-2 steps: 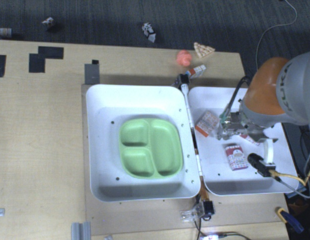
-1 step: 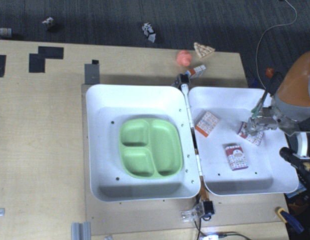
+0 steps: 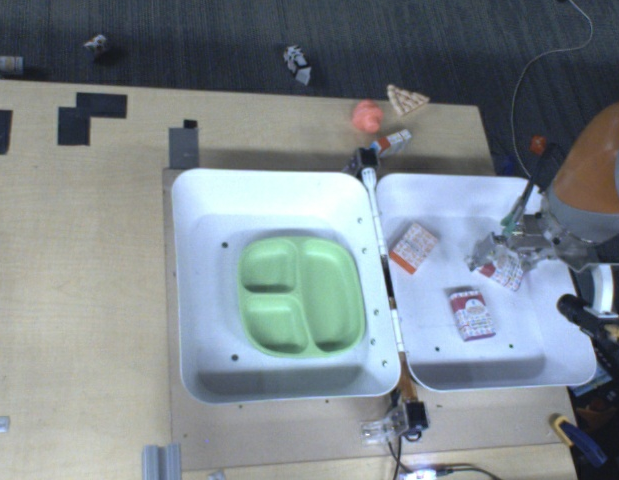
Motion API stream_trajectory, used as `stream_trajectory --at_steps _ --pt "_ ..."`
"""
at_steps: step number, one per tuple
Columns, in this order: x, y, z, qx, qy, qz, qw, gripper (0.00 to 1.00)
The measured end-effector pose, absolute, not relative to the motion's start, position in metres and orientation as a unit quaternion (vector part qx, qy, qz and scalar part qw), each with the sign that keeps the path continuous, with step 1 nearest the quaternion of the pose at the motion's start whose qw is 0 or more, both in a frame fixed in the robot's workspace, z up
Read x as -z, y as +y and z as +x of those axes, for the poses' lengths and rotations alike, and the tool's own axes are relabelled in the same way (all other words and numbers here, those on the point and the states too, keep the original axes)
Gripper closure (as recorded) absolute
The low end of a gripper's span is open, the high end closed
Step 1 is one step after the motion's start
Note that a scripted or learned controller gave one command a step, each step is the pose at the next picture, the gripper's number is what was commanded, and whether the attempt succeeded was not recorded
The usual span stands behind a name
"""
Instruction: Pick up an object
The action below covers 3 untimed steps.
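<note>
I am reaching with my arm into the right bin point(image 3: 429, 363), and my tool point(image 3: 509, 240) is hanging over its far right part. I cannot tell the state of the tool, because the wrist is covering it from above.

Just under the tool a small crumpled packet point(image 3: 501, 267) with red and white print is lying on the bin floor. I am judging this as the thing to pick, since it is nearest. It seems to lie directly below the tool, a little toward the bin's near side, so the coming move is mostly straight down. Its shape is irregular and I cannot name a clear long axis.

Two more things are lying in the same bin: a red and white box point(image 3: 471, 314) nearer to the front wall, and an orange and white box point(image 3: 412, 247) toward the wall shared with the left bin.
</note>
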State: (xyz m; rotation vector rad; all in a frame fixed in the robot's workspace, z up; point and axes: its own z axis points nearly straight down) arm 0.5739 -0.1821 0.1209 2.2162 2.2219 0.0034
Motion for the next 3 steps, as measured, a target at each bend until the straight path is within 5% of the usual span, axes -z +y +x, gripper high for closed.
stream_trajectory --at_steps 1,2,3 --pt "-0.087 -0.128 0.538 -0.0021 0.708 0.706 0.002 0.00" --pt "-0.098 -0.128 0.540 -0.0036 0.709 0.705 0.005 1.00" --pt "-0.209 -0.066 0.520 -0.0023 0.709 0.705 0.002 1.00"
